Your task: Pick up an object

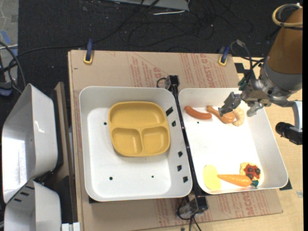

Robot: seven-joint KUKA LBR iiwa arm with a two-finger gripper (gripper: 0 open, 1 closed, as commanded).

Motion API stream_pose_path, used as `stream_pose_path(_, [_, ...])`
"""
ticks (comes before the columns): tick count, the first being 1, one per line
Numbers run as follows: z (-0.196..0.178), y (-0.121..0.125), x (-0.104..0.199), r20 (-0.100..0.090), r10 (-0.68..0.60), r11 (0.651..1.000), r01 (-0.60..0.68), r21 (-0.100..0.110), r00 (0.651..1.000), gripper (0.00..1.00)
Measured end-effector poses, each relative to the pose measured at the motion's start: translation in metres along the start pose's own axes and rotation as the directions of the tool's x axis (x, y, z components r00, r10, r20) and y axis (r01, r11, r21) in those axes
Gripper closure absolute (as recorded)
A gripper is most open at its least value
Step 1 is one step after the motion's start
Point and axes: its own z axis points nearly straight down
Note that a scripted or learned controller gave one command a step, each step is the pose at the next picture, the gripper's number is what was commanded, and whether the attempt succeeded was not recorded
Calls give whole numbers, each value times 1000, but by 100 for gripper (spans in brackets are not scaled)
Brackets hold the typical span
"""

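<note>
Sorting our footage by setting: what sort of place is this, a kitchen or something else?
Most likely a robotics lab bench, not a kitchen. Two white bins sit on a clamped cardboard sheet, loose cables trail over dark floor, and the food, like the carrot and sausage, looks like toys.

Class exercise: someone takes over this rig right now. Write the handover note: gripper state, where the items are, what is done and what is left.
Gripper: over the far part of the right bin, fingers open, one on each side of the shrimp-like toy; nothing held.
Items: sausage just left of it; carrot, yellow piece and pizza slice along the near edge.
Left bin: holds the yellow divided plate.
Done: gripper positioned near a target.
Left: close on an item and lift it.
</note>
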Motion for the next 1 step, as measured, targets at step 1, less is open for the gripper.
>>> stream_pose_path(1, [-5, 2, 0, 1, -2, 1000, 2, -9, 1000, 0])
